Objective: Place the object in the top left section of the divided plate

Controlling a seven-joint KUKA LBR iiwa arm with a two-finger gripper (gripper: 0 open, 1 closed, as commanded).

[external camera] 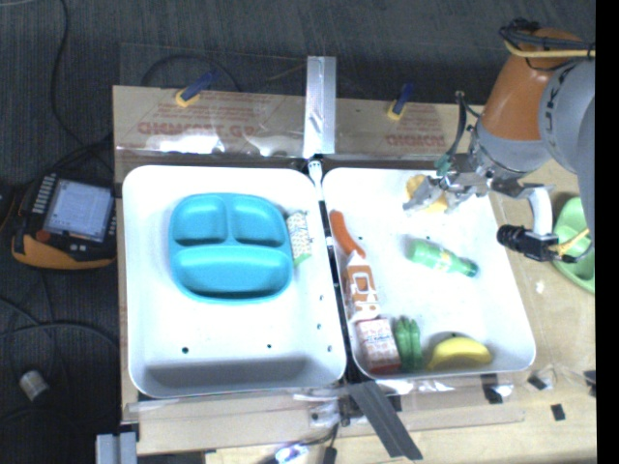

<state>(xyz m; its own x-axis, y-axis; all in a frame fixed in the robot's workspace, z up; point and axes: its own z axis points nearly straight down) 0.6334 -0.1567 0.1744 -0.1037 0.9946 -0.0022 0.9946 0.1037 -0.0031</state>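
The gripper (432,189) hovers at about one o'clock over the right bin (503,307), with a small yellow object (427,197) seemingly between its fingers; how wide they stand I can't tell. The blue divided plate (232,244) sits in the left bin (155,336), around nine o'clock.

Plate (232,245) lies unobstructed; only a small packet (299,236) touches its right edge.

Glossy smooth blue plastic divided plate (232,244), matt white plastic bins (155,356), shiny plastic banana (458,352), glossy green bottle (440,257), rough brown cardboard backing (222,119), metal strip (320,104) looked brushed and reflective.
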